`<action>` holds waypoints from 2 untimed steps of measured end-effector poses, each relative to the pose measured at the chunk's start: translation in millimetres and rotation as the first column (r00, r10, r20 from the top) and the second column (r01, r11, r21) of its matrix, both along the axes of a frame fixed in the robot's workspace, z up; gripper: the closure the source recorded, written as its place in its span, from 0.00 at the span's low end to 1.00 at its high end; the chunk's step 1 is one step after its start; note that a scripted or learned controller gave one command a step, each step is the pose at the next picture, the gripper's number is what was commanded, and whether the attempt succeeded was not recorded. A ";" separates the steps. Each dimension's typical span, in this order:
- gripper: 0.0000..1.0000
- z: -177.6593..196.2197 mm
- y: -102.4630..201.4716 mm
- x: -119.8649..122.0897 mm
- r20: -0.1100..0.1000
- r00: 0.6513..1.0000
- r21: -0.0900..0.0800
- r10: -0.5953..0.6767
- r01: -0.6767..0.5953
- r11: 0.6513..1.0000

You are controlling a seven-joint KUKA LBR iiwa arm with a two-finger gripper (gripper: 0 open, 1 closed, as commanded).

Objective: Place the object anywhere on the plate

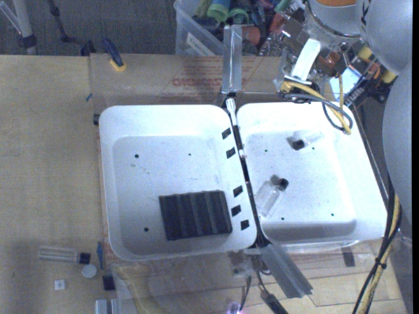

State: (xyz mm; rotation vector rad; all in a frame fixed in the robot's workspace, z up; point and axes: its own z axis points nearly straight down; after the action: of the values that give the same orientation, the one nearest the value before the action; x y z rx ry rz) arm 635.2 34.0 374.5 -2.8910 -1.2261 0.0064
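Note:
A dark ribbed rectangular plate (195, 214) lies flat at the front of the left bin (131, 129). In the right bin (340, 195), a small clear vial with a black cap (270, 193) lies on its side close to the divider. A second small clear piece with a dark end (300, 142) rests further back. My gripper (302, 77) hangs over the back rim of the right bin, above and behind that second piece, with yellow cables looping around it. Nothing shows in its grasp.
A clear tub of colourful odds and ends (229, 12) stands behind the bins. A metal bar (231, 64) rises at the back, where the bins meet. Small loose parts (78, 258) lie on the bench at front left. The grey arm (399, 18) occupies the right side.

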 end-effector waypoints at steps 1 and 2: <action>1.00 -96.2 74.0 6.8 0.002 0.897 0.000 -0.441 0.441 0.897; 1.00 51.6 81.6 -52.9 0.008 0.830 0.001 -0.558 0.558 0.830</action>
State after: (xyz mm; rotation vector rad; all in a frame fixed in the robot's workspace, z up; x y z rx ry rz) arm 582.2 115.6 426.1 -3.1255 -0.3306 -0.0049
